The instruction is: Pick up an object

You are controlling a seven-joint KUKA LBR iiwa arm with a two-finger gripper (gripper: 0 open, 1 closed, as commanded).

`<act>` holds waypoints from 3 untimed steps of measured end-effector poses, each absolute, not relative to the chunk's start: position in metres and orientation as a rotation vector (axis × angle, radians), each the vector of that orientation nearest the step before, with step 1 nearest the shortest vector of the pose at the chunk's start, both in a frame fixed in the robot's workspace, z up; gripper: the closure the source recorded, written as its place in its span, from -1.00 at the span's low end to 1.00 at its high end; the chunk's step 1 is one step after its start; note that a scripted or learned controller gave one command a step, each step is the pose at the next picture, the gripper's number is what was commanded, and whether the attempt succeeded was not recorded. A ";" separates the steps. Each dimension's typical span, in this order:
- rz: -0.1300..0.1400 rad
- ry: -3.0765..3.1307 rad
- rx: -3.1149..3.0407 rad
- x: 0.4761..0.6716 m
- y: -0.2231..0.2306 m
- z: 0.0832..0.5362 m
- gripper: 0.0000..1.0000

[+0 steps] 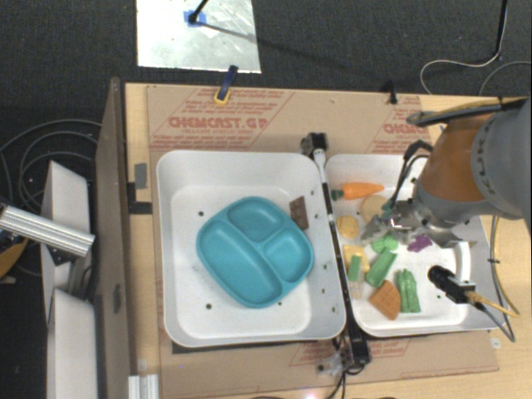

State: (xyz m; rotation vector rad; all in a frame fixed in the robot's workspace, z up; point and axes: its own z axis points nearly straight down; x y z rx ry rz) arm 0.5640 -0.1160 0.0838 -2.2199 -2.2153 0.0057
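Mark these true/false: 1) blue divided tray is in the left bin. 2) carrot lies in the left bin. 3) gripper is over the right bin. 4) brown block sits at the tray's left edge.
1) True: the blue divided tray lies in the left bin.
2) False: the carrot lies in the right bin, near its far edge.
3) True: the gripper is over the right bin's toy food.
4) False: the brown block sits at the tray's right side.

Robot lab setup.
Arm [486, 169] over counter [241, 119] with two white bins [174, 223], loose cables [29, 152] on dark carpet [66, 40].
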 end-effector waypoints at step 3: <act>-0.005 -2.229 -2.219 0.569 -0.142 0.096 1.00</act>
